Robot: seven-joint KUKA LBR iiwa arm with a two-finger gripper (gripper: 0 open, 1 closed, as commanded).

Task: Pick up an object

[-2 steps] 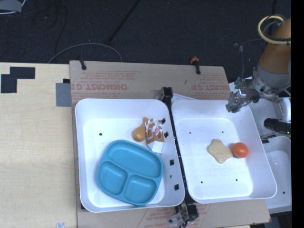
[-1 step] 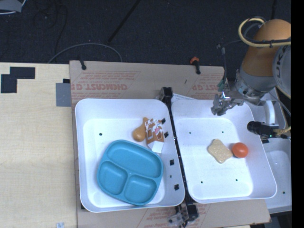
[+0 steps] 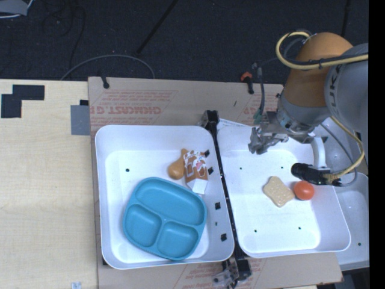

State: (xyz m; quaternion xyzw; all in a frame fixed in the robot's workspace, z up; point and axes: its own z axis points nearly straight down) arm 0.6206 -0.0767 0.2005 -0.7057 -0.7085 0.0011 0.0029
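Observation:
My gripper (image 3: 262, 143) hangs over the far part of the right bin (image 3: 337, 236), close to its back wall, with nothing visibly in it. Nearer the front and to the right of it lie a tan square cracker (image 3: 278, 191) and, just beside that, a small red-orange ball (image 3: 304, 191). In the left bin (image 3: 111, 161) a blue divided plate (image 3: 163, 218) lies flat. Above the plate rest an orange-brown rounded piece (image 3: 176, 168) and a brown-and-white patterned piece (image 3: 195, 165), touching each other near the divider.
A black divider strip (image 3: 218, 179) runs between the two bins. The bins stand on a cardboard sheet (image 3: 156, 101) with a pale wooden bench (image 3: 42, 191) to the left. The grey arm with its orange band (image 3: 319, 59) comes in from the upper right.

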